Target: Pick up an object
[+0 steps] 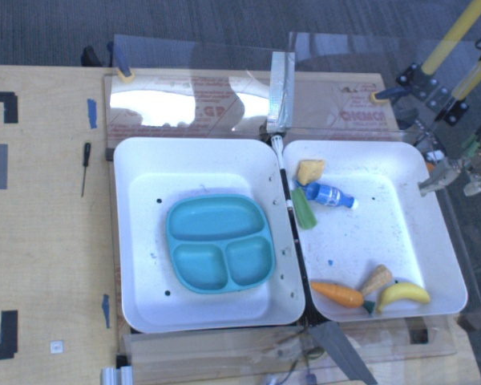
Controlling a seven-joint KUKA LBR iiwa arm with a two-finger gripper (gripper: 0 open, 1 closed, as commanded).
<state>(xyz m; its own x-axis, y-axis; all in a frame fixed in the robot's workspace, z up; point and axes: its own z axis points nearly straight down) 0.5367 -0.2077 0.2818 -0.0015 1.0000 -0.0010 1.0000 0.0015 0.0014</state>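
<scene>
The right bin (409, 215) holds several small objects. A yellowish tan chunk (310, 171) lies near its back left corner. Beside it rests a blue bottle with a white cap (329, 196), and a green stick-like piece (304, 211) lies along the left wall. At the front, an orange carrot (337, 294), a tan piece (376, 279) and a yellow banana (403, 294) lie close together. The left bin (136, 175) holds a teal divided plate (220, 243).
A clear panel and a metal post (281, 91) stand behind the bins. Black clamps, cables and a yellow pole (457, 30) crowd the right edge, with a grey bracket (439, 180) by the right bin's rim. A screwdriver (85, 167) lies on the wooden bench at left.
</scene>
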